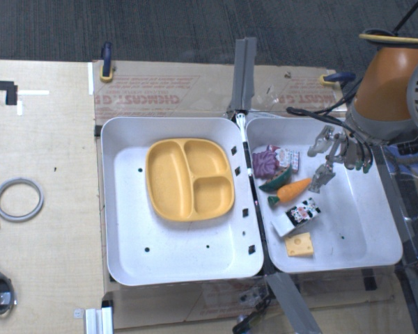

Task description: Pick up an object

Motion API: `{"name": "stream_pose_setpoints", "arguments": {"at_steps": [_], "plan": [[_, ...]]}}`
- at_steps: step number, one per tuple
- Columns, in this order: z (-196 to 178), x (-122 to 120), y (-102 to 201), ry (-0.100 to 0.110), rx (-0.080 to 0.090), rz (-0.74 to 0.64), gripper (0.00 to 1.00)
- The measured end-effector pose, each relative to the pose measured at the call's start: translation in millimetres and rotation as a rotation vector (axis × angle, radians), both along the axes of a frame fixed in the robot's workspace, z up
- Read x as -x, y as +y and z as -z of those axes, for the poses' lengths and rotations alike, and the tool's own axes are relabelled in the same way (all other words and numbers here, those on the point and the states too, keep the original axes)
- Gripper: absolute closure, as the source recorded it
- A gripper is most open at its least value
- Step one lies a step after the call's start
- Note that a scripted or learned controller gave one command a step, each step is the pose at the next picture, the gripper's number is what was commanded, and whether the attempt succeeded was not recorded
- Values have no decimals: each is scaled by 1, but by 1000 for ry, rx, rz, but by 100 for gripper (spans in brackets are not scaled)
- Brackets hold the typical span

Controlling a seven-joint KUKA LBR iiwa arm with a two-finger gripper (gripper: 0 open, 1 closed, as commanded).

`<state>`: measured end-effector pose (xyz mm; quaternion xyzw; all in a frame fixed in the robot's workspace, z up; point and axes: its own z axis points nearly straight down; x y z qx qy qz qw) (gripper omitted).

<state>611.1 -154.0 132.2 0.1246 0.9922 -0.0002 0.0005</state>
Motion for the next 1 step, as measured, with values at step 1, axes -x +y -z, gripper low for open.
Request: {"name": "stream_pose_setpoints", "arguments": {"at_steps": [1], "plan": [[41,20,43,1,0,482,0]]}}
